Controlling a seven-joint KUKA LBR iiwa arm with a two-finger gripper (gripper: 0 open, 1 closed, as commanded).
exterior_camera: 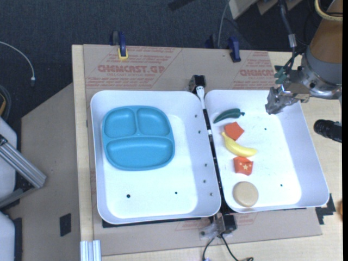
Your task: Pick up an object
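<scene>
Gripper (pixel 275 103) hangs over the right bin's (pixel 296 162) far edge; I cannot tell how its jaws stand. In that bin I see a green pepper (pixel 228 115), orange block (pixel 234 130), curved yellow banana (pixel 237 147), red piece (pixel 243 166) and tan disc (pixel 245 193).

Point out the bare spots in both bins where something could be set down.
Left bin: free along the front and right of the blue tray. Right bin: free right of the food column. Crowded along its left edge: pepper, red block, banana, strawberry, cookie.
</scene>
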